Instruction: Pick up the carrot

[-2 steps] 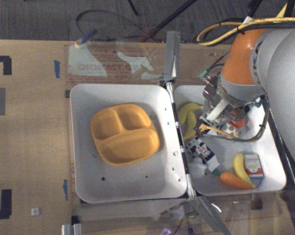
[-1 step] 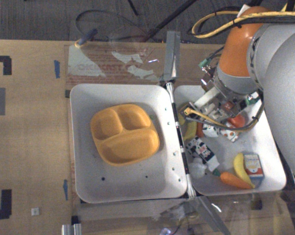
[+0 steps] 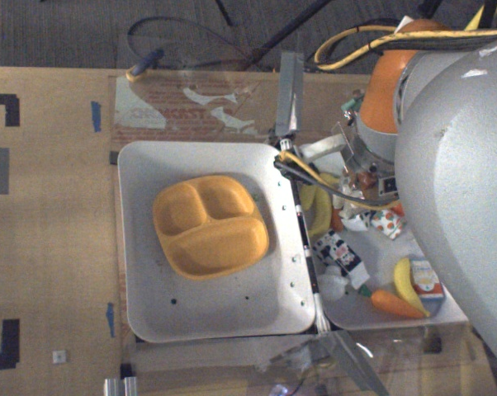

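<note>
Orange carrot (image 3: 395,304), yellow banana (image 3: 403,276), yellow-orange plate (image 3: 210,225), white bins (image 3: 143,246)

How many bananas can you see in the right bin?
2. The upper banana lies along the bin's left wall; the lower banana sits lower in the view, beside the carrot. The arm covers much of that bin, so more may be hidden.

The grey arm (image 3: 455,180) covers the far and right parts of the right bin (image 3: 347,310), hiding whatever lies there. A small carton (image 3: 428,280) beside the carrot (image 3: 395,304) is partly under the arm. The print on the black-and-white packet (image 3: 341,252) is too small to read.
</note>
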Controlling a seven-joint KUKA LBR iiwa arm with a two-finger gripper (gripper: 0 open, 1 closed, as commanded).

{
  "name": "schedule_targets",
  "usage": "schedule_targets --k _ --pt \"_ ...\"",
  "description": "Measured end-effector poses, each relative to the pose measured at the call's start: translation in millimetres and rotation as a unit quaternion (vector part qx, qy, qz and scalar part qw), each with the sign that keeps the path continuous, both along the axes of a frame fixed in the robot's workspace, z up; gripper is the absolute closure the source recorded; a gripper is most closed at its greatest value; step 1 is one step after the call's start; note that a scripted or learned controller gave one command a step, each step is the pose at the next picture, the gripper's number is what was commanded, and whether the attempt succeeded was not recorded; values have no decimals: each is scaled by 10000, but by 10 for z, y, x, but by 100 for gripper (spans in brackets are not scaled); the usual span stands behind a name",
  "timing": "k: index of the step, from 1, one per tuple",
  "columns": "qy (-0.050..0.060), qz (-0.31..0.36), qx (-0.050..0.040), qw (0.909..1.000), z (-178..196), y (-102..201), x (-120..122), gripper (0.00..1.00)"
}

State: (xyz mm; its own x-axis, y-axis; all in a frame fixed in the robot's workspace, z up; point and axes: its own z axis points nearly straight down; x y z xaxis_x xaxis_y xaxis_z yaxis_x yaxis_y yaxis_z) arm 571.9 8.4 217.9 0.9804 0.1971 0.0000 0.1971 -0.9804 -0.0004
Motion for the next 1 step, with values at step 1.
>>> schedule_targets --k 1 --pt "25 16 6 10000 134 -48 -842 100"
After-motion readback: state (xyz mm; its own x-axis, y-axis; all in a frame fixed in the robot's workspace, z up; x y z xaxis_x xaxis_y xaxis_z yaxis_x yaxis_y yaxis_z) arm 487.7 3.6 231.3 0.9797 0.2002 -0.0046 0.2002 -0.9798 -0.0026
